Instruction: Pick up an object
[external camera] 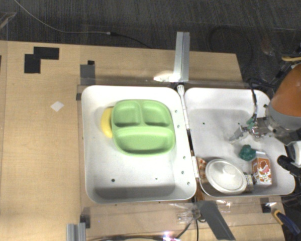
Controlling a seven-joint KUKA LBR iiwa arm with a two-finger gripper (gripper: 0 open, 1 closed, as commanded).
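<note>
My gripper point(248, 133) hangs over the right bin point(215, 107), near its right side, on the grey arm with the orange band point(291, 92). It is open with nothing between its fingers. Just in front of it lies a small teal object point(247, 152), apart from the gripper. To the right of that sits a red and white carton point(262, 170). A round silver bowl point(225, 175) lies in the bin's front corner. In the left bin point(97, 149) a green divided plate point(141, 126) rests partly over a yellow object point(106, 123).
The raised rims of the two bins meet in a divider point(186, 134) down the middle. A metal post point(182, 54) stands behind the bins. Cables and dark hardware point(293, 159) crowd the right bin's far right edge.
</note>
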